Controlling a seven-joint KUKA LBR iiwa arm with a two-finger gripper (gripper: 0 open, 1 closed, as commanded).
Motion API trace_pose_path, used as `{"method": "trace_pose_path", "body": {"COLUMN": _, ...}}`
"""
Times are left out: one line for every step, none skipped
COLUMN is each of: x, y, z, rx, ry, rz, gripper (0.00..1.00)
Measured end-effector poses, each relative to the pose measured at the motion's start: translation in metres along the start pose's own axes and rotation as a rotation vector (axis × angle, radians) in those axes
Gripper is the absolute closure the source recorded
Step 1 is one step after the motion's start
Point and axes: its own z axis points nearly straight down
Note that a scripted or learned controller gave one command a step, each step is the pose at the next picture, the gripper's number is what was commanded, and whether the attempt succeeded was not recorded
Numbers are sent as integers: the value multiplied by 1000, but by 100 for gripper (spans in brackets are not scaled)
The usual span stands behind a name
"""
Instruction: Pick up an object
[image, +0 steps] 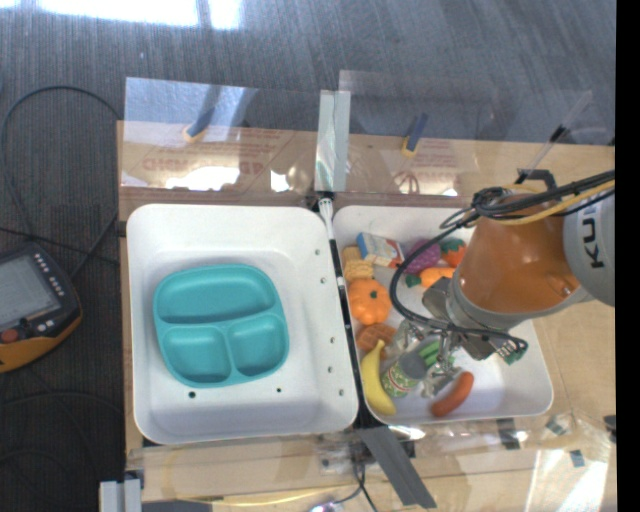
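The grey arm (520, 265) (orange band at its wrist) reaches down into the right bin (520, 395). Its claw (425, 352) hangs over a green-labelled can (403, 375) beside the banana (374, 379); I cannot tell its opening.

Right bin, toy food heaped | banana (374, 378) yellow, curved, along left wall near front | small orange pumpkin (367, 300) behind it | red sausage (452, 393) front, slanted | green-labelled can (404, 376) between banana and sausage | purple piece (432, 256) at back

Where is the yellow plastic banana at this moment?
The yellow plastic banana lies in the right white bin, near its front-left corner, beside the bin's left wall and just below the small orange toy pumpkin.
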Motion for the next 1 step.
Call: {"method": "trace_pose_path", "body": {"x": -45, "y": -56, "z": -148, "rx": 1, "ry": -2, "rz": 0, "gripper": 100}}
